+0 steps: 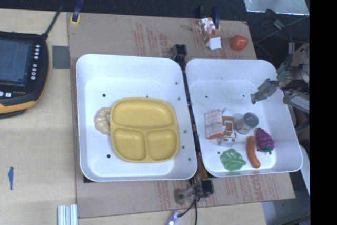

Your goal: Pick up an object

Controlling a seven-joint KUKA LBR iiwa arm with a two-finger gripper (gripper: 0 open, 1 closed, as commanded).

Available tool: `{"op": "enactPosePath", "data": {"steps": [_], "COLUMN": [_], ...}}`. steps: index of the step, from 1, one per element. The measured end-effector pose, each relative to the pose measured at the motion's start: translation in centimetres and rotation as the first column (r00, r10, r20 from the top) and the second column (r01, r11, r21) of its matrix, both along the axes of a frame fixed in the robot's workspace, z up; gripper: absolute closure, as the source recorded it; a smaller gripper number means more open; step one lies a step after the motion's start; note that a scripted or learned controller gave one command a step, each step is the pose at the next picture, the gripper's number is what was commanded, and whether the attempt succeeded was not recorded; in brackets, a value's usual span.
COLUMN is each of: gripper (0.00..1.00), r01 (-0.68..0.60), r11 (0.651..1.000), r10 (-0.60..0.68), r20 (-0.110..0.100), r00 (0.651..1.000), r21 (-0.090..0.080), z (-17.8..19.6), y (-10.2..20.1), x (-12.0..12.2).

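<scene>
Camera view: fixed overhead slant across both bins on the brown cardboard-covered bench.
Left white plastic bin [89,113]: holds a yellow three-compartment plastic tray [143,129] at centre, with a beige ridged pumpkin-like toy [102,119] touching the tray's left edge.
Right white plastic bin [231,74]: its lower half carries a cluster of candidates: a red-and-white small carton [214,124], a grey metal can [246,123] just beside it, a purple grape-like toy [264,139], an orange sausage-shaped toy [252,152] and a green leaf-shaped toy [231,159].
Gripper [261,93]: grey two-finger tool entering from the right edge, over the bin's upper right, well apart from the cluster.
Fingers: too small and blurred to tell how far they are parted; nothing visible between them.
Outside the bins: a red round toy [239,42] and a small patterned box [209,31] at upper right; an orange-edged control pendant [18,71] at far left.
Step in hand: approach, as I judge; no object is picked.
Next move calls for: travel down-frame and left to one item, likely the can or carton, then a descent straight over it.
</scene>
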State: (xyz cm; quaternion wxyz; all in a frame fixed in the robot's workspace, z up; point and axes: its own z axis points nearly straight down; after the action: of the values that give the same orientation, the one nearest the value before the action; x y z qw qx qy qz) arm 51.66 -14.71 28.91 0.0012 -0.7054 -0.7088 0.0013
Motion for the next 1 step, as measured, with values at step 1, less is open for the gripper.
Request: {"op": "enactPosePath", "data": {"steps": [1], "gripper": [0.00], "r01": [0.000], "r11": [1.000], "r10": [0.000], "r20": [-0.003], "r00": [1.000], "r21": [0.000], "z": [-11.10], "y": [-3.01], "x": [2.12]}}
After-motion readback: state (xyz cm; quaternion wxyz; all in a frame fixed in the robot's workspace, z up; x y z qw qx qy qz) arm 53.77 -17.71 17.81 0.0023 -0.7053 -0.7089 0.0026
